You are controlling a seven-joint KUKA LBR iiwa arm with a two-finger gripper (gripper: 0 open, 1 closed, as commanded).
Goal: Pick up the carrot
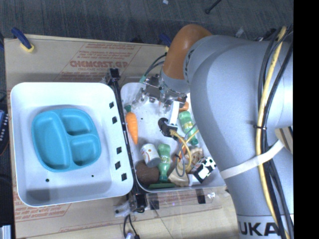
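The orange carrot (pixel 132 126) lies along the left wall of the right bin (pixel 130 90), its tip pointing toward the front. My gripper (pixel 152 98) hangs over the far end of that bin, just behind and to the right of the carrot and apart from it. Its fingers stand open with nothing between them. The grey arm covers the bin's right side.
Near the carrot in the right bin lie a small tin (pixel 149 153), a green bottle (pixel 164 166), a brown lump (pixel 145 174), another green bottle (pixel 185 120) and a black-and-white checkered piece (pixel 205 168). The left bin (pixel 30 96) holds a blue sectioned plate (pixel 66 138).
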